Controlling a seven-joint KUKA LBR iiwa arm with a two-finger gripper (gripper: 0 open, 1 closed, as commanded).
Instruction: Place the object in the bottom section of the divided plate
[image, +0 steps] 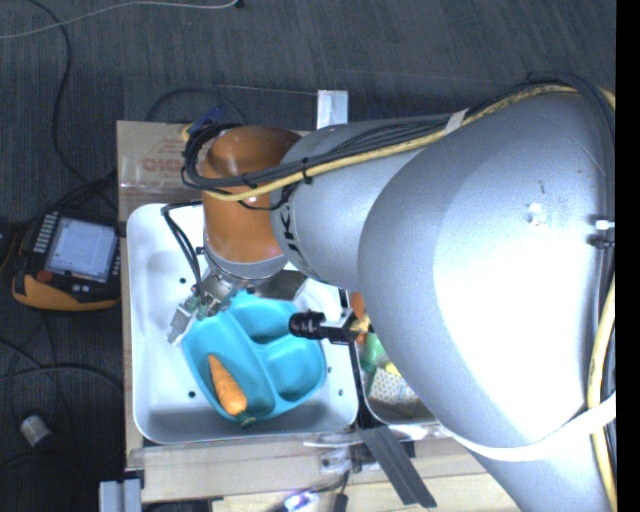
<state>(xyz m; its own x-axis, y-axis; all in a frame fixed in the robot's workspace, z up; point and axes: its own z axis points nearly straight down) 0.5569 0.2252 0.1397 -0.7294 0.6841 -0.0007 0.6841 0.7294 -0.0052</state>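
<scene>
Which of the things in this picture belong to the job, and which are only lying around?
For the job:
- carrot
- blue divided plate
- gripper
- left white bin, holding the plate

Lying about:
- handheld controller on the floor, left
- cardboard behind the bin
- mixed items in the right bin

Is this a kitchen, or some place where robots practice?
It looks like a robot practice lab, not a kitchen. A big grey robot arm reaches over a white bin holding a blue divided plate with a toy-like carrot. Cables and a handheld control screen lie on the floor.
</scene>
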